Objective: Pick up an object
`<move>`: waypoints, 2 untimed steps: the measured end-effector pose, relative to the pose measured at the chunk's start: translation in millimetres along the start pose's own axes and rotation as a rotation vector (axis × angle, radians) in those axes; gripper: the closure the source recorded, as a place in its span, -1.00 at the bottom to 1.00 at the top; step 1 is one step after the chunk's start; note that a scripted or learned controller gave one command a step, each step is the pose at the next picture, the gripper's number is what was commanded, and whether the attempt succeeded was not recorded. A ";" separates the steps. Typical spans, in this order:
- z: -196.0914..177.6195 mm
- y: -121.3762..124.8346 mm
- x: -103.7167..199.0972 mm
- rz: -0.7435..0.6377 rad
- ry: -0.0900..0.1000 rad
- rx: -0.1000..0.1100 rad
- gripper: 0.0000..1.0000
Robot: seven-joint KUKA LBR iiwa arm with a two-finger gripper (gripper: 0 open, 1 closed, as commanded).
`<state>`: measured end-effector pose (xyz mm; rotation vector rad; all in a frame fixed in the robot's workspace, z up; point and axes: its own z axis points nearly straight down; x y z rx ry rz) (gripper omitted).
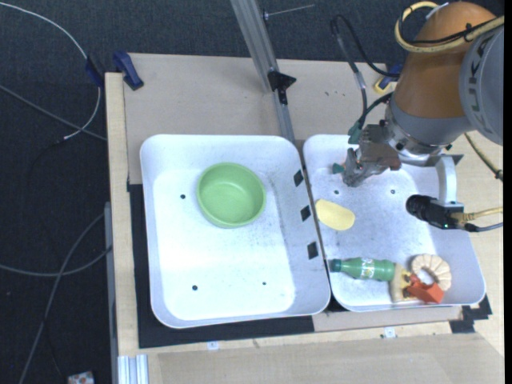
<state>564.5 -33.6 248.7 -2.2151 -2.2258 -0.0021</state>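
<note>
The tabletop [200, 86] fills the middle of the view, pale wood, with two shallow white bins side by side on it. The left bin [160, 238] is the bigger sight, and a round green bowl [231, 194] sits upright in it toward twelve o'clock of the bin's centre. The right bin [376, 230] touches it along the middle seam.

The arm [444, 62] comes in from two o'clock, orange band bright above the wrist, and the gripper [360, 168] hangs over the twelve o'clock end of the right bin. Whether its fingers are apart or together, I cannot tell; the wrist body covers them, and nothing visible sits between them.

In the right bin, a green bottle [366, 269] lies on its side at about six o'clock of the bin. Just beside it, at five o'clock, a small cluster of toys [424, 278], orange, red and cream, rests in the corner. A yellow, banana-like piece [334, 214] lies near the seam at nine o'clock, apart from the gripper.
</note>
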 end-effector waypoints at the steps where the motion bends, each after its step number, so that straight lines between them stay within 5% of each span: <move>1: 12.5 15.8 48.3 -0.001 -0.001 -0.003 1.00; 2: 4.1 31.6 96.1 -0.002 0.001 -0.002 1.00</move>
